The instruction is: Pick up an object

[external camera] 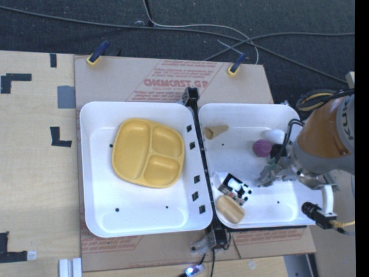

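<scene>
The small round purple ball [262, 148] lies loose in the right white bin [248, 113], right of the frame's centre. Just below and right of it hangs the gripper [270, 175]; whether it is clenched cannot be told, and nothing shows between its tips, so the pick looks undone. Lower in the bin sit a black-and-white block [235, 186] and a tan wooden oval [230, 210]; a yellow divided plate [148, 152] fills the left bin.

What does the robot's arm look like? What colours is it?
The robot arm is fat and rounded, mostly grey with a wide orange band above its wrist. At its tip sits a small dark pincer made of thin metal-looking parts. A black cable with a plug hangs near its lower side.
</scene>
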Available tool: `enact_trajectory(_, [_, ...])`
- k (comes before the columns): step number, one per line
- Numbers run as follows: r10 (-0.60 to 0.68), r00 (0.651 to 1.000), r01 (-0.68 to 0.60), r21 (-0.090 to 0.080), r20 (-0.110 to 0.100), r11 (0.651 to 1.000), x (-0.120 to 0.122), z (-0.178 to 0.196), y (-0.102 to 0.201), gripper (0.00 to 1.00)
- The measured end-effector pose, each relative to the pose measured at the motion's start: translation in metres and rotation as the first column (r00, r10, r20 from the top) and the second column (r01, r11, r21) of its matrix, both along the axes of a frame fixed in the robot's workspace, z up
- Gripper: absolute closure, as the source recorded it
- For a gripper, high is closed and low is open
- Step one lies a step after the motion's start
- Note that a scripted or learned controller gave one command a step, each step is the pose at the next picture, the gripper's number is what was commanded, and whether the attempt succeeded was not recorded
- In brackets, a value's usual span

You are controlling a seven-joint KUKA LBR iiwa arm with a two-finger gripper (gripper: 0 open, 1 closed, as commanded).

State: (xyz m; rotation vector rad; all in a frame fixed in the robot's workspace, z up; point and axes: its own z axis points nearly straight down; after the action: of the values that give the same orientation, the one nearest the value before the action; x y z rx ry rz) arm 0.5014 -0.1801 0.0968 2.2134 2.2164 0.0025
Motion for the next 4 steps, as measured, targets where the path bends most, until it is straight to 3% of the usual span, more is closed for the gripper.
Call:
enact_trajectory(3, [0.001,1.000,-0.001,0.004,-0.004,1.000,0.007,0.142,-0.006,1.00])
enact_trajectory(4, [0.005,1.000,-0.005,0.006,-0.009,1.000,0.030,0.131,0.045,1.00])
